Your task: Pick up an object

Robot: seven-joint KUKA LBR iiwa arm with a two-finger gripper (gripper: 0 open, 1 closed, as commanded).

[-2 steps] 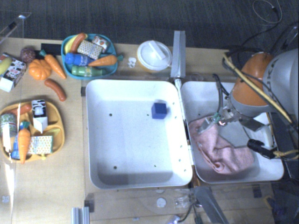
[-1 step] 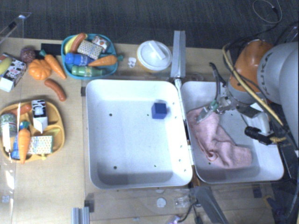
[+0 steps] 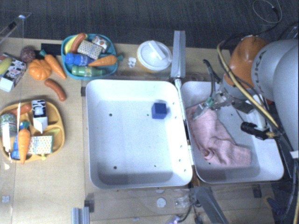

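- Two shallow white bins sit side by side on the counter (image 3: 46, 190): the left bin (image 3: 135, 171) and the right bin (image 3: 266, 171).
- Inside the left bin, a small blue cube (image 3: 159, 110) rests near the upper right corner, well apart from everything else.
- Across the right bin lies a crumpled pink cloth (image 3: 217, 139), running from its upper left toward the bottom middle.
- Reaching in from the right, the grey arm (image 3: 280, 78) brings its pincer (image 3: 209, 104) low over the cloth's upper end; whether it is open or closed, or has hold of the cloth, cannot be told.
- Left of the bins stand a blue bowl (image 3: 70, 71) and a yellow tray (image 3: 58, 125) of toy food.
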